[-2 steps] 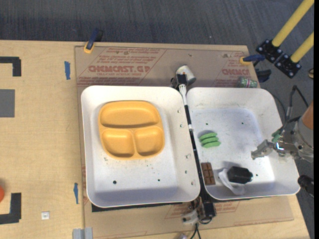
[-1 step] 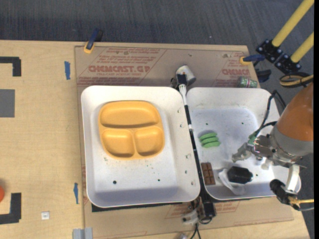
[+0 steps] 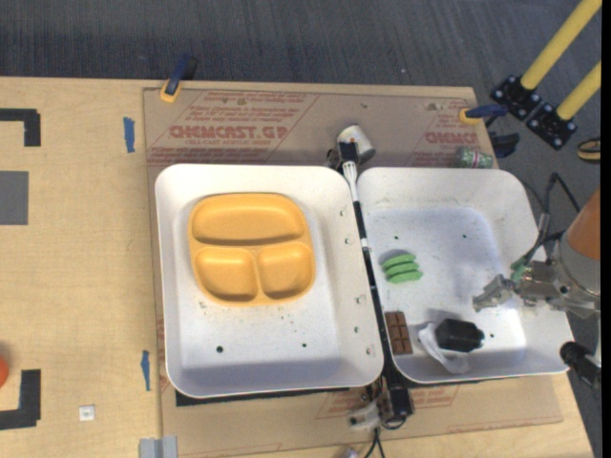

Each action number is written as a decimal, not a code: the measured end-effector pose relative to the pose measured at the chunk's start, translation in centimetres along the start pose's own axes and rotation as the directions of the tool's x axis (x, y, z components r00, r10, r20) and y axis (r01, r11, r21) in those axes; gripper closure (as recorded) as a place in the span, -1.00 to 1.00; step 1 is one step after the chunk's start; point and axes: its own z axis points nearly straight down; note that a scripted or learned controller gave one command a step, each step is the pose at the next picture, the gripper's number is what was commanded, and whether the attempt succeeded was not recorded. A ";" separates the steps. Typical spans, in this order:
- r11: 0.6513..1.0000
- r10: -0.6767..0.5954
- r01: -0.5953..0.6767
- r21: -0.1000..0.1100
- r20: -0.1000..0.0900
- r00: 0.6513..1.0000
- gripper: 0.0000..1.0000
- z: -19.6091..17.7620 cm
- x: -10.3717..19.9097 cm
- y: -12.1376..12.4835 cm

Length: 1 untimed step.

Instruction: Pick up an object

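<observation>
The right bin (image 3: 496, 198) holds a green ribbed object (image 3: 402, 267) near its left wall. A brown chocolate-like bar (image 3: 397, 332) lies at its front left corner, and a black object on a white piece (image 3: 454, 337) sits beside it along the front wall. My gripper (image 3: 496, 292) reaches in from the right and hangs low over the bin's right half. It is right of the green object and up and to the right of the black one, and I see nothing held in it.
A yellow divided plate (image 3: 253, 246) lies in the left bin (image 3: 181, 351). A cable and connector (image 3: 351, 146) run along the ridge between the bins. Clamps and yellow bars (image 3: 563, 36) stand at the back right. A small can (image 3: 474, 157) rests behind the right bin.
</observation>
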 end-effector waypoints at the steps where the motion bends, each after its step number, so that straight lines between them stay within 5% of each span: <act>1: 0.976 0.220 -0.220 -0.001 0.003 0.975 -1.00 -0.2 5.5 -1.1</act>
